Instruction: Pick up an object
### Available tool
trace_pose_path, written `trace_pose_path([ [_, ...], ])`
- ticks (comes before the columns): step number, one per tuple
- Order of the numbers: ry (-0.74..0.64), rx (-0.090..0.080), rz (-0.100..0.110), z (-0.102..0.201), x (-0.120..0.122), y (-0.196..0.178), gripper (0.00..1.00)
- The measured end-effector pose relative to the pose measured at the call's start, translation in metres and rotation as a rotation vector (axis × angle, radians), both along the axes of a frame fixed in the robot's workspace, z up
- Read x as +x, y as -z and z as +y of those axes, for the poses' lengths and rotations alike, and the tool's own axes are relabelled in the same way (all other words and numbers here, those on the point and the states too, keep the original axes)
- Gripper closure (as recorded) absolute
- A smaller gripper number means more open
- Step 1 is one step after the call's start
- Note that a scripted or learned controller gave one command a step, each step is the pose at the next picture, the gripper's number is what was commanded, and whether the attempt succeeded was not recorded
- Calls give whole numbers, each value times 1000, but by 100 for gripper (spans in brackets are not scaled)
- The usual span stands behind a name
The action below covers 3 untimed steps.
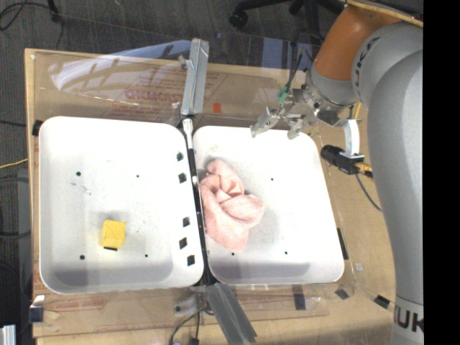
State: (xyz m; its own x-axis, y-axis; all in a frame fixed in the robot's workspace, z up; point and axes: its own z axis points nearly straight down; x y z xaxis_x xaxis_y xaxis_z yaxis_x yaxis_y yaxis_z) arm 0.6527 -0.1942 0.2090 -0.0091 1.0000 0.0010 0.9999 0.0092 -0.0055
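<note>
Two things could be picked: a pink cloth bunched against the left wall of the right bin, its long axis running from upper left to lower right, and a small yellow block low in the left bin. We see the pincer over the right bin's upper rim, fingers apart, holding nothing. We fear it pinches only a loose fold, or fouls the wall.

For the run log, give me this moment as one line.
gripper: open, above right bin far rim, holding nothing | cloth: right bin | yellow block: left bin
</note>
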Motion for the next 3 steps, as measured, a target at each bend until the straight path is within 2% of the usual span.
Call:
trace_pose_path([
  [1,-266,1,-2,30,-6,117,0],
  [2,-271,1,-1,31,-5,107,100],
  [3,-271,1,-1,31,-5,107,0],
])
